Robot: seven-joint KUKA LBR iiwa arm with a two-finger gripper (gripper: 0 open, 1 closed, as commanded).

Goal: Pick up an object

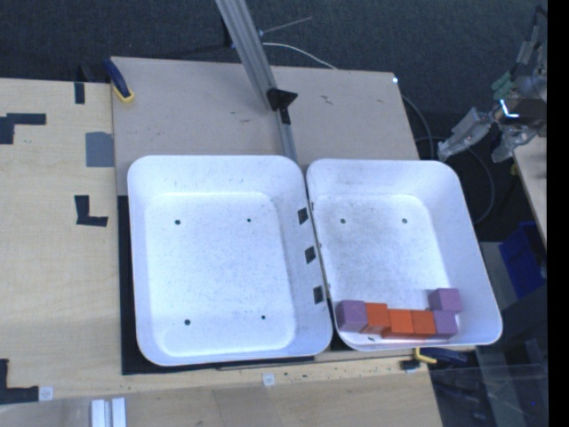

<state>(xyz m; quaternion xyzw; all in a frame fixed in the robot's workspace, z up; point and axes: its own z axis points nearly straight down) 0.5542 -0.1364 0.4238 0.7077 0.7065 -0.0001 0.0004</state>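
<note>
At about five o'clock in the right bin, pressed into the near corner: a cluster of small blocks. Purple block at the nine o'clock end, orange blocks in a row beside it, touching, then two more purple blocks stacked at the three o'clock end against the wall. Left bin alongside, rims meeting at the middle. Far off at two o'clock, outside both bins and over the dark floor: the gripper, well apart from the blocks. Grasping nothing visible; spread of the claw cannot be told, too small and blurred. Grey metal pole slanting in from twelve o'clock.
</note>
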